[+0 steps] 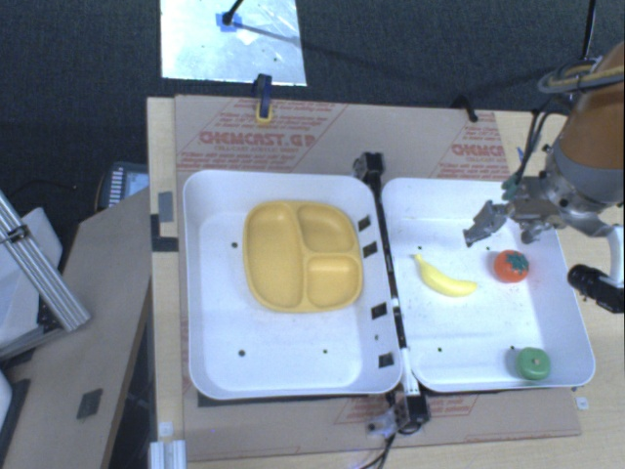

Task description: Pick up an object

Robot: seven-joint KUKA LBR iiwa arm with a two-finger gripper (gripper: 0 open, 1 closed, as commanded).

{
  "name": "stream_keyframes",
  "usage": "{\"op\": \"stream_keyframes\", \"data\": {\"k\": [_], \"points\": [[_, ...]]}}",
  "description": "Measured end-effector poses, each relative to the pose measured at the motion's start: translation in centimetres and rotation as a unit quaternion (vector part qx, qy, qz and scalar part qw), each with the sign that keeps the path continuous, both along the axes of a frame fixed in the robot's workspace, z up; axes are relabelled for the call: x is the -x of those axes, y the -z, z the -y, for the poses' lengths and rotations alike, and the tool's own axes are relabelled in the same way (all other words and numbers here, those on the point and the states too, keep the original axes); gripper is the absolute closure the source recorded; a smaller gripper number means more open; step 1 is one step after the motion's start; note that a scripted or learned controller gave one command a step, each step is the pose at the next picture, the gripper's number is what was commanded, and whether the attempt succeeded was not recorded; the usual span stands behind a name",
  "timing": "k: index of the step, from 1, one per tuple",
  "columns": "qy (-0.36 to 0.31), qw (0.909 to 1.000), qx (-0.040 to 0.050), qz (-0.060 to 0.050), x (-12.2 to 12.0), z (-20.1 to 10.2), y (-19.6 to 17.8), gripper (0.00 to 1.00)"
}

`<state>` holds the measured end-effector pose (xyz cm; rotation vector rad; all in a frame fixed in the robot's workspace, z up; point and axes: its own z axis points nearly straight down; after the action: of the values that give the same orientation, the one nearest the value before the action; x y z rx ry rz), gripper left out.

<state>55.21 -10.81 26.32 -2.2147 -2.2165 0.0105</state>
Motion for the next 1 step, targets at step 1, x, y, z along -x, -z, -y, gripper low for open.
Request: {"op": "stream_keyframes", "data": {"k": [1], "points": [[-0.001,1.0000,0.0007,0.006,-0.21,-0.03,-0.63,0.00]]}}
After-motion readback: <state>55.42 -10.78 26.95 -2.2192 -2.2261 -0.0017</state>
